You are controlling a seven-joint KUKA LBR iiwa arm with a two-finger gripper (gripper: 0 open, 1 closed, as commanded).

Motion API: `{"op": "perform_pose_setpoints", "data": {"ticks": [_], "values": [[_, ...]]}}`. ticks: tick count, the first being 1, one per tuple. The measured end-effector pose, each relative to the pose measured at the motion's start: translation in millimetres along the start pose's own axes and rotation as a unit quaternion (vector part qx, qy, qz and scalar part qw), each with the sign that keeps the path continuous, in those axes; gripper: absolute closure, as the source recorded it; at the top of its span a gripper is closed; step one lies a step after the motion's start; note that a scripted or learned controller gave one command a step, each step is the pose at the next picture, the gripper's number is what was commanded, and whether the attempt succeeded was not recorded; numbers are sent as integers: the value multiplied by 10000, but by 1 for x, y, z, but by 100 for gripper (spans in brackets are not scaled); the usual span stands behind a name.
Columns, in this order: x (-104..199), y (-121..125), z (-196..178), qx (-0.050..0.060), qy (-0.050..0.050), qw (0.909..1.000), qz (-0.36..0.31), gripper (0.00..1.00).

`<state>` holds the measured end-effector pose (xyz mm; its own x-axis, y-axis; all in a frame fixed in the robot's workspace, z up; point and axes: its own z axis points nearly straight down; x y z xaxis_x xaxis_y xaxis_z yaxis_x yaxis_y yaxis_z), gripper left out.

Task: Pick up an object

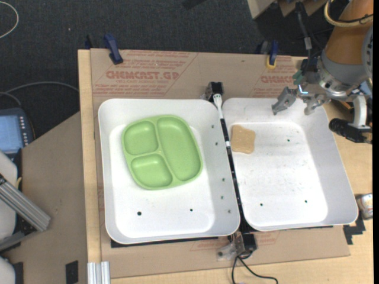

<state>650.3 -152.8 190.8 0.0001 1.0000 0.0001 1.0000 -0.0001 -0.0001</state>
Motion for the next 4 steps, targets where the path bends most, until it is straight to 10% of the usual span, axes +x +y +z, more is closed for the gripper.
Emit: {"op": "perform_pose_setpoints", "data": {"ticks": [1,2,3,4], "values": [[117,-75,7,36,35,10000,-51,0],[109,-72,-5,-6,1,10000,1,100],[164,-137,-72,-7,16,10000,-29,100],[190,-171,-215,-83,18,10000,-32,100]]}}
